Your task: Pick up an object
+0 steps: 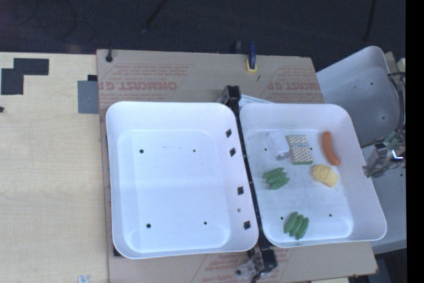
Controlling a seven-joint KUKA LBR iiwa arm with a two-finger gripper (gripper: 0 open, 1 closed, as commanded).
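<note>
The right bin (361, 209) holds several small items. An orange sausage-shaped piece (330, 147) lies at its far right, with a yellow corn-like piece (324, 175) just below it. A checkered little box (300, 149) and a pale clear item (277, 144) sit near the middle. A green pepper-like piece (276, 177) lies left of the corn, and a green pod bundle (296, 225) rests near the front rim. My gripper (380, 163) hangs small and dim just outside the bin's right rim, apart from every item.
The left bin (126, 142) stands beside the right one, joined by a black clip strip (240, 169). A grey arm link (358, 86) looms at the far right. Cardboard (199, 79) lies under both bins, on a wooden bench (46, 175).
</note>
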